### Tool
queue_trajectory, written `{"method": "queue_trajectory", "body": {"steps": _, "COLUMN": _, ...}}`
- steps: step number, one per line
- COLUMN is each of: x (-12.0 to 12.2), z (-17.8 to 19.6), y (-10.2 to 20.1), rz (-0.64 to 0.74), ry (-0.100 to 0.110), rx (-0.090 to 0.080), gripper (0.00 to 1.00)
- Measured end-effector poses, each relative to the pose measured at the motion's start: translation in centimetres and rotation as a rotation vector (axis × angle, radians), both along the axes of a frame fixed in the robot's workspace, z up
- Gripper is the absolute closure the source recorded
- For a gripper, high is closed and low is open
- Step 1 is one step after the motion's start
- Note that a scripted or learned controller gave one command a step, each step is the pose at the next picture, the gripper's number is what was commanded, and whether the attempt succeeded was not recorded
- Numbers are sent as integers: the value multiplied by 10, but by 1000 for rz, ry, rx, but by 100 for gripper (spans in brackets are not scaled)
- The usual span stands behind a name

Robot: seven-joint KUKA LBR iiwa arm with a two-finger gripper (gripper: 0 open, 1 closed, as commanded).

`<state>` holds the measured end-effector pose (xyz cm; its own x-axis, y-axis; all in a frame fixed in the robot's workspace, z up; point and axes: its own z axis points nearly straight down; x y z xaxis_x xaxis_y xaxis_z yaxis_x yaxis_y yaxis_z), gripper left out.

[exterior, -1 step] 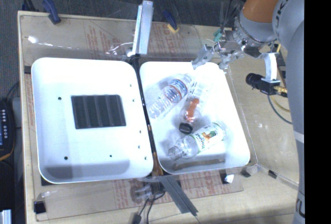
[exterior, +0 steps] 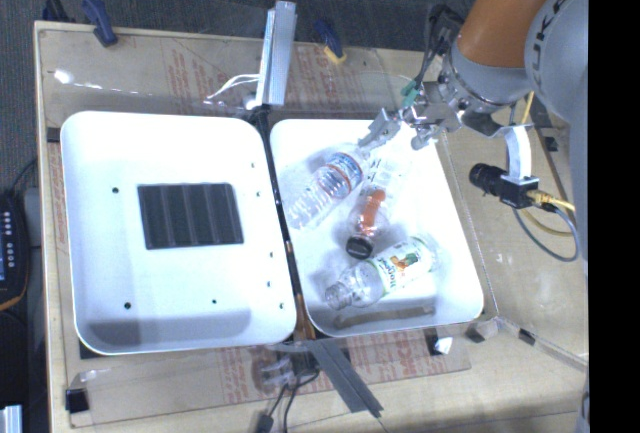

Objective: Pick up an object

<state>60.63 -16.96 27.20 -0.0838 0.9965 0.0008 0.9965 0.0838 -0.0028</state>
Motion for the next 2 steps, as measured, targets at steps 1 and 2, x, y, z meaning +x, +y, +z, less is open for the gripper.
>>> {"method": "queue_trajectory", "body": {"steps": 1, "x": -29, "z": -152, "y": 17, "rz": 125, "ry": -24, "rx": -8, "gripper": 0}}
{"method": "queue_trajectory", "body": {"steps": 2, "x": -37, "z": -176, "y": -40, "rz": 194, "ry": -2, "rx": 1, "gripper": 0}}
